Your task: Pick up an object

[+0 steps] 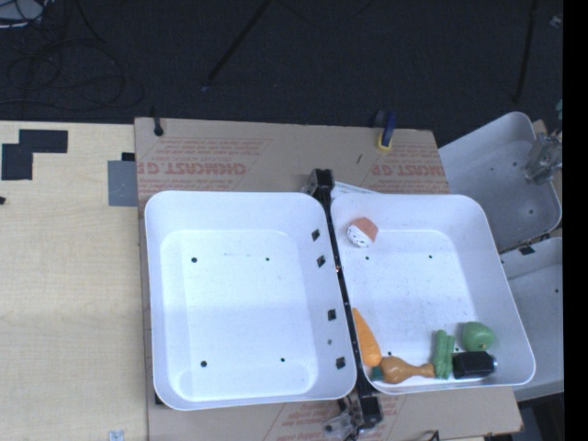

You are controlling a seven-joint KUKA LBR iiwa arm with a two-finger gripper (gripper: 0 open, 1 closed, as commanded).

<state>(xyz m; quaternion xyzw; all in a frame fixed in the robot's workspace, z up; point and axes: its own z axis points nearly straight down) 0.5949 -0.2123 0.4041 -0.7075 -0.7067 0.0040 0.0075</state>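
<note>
- The surface (64,274) carries a cardboard sheet (276,159) with two white bins side by side: the left bin (161,246) and the right bin (487,237).
- Candidate objects all lie in the right bin. An orange-and-white piece (362,231) sits alone at its far left.
- At the near edge are crowded an orange carrot (367,338), a green stick (443,353), a green round piece (477,336), an orange gourd shape (404,369) and a black block (472,365).
- Tool state: cannot tell.
- Risk: the near cluster touches itself and the bin wall, so a grasp there may snag two items or slip; the lone piece looks safer.
</note>
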